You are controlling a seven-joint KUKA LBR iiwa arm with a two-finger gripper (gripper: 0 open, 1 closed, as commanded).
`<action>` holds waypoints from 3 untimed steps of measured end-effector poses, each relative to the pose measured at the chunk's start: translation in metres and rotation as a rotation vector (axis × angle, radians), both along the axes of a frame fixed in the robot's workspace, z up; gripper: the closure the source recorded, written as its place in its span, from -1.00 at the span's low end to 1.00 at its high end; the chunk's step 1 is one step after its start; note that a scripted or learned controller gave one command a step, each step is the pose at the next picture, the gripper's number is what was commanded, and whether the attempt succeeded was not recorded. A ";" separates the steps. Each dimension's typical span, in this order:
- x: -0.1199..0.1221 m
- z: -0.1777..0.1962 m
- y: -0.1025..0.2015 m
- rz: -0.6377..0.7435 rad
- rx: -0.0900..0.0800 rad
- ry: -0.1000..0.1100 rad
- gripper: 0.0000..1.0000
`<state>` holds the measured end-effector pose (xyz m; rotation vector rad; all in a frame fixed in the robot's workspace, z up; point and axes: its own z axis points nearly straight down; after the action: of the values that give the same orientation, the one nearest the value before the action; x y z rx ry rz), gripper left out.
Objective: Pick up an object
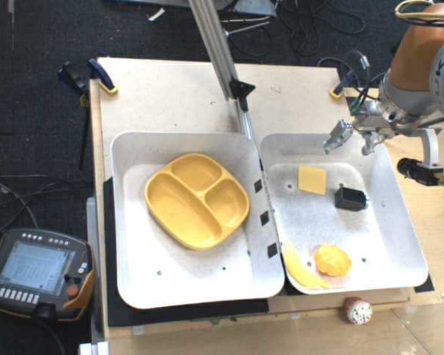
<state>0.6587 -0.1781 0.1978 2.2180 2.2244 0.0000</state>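
Nearest the camera, a small speckled ball (359,311) is seen on the bench just outside the right bin (399,220). Within that bin, a banana (299,269) and what may be a yellow toy fruit (332,260) are found touching at the near edge; farther back, a yellow square block (312,179) and a small black object (350,198) are placed near each other. A yellow three-compartment plate (197,200) is held by the left bin (133,272). The gripper (354,137) is poised over the right bin's far rim, its fingers spread apart, nothing between them.
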 end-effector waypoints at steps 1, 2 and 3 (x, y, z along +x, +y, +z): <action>0.000 0.000 0.000 0.000 -0.001 0.000 -1.00; -0.006 -0.063 0.001 -0.002 0.001 0.006 -1.00; -0.006 -0.105 0.002 -0.001 0.000 0.003 -1.00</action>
<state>0.6525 -0.1765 0.0927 2.2208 2.2251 -0.0035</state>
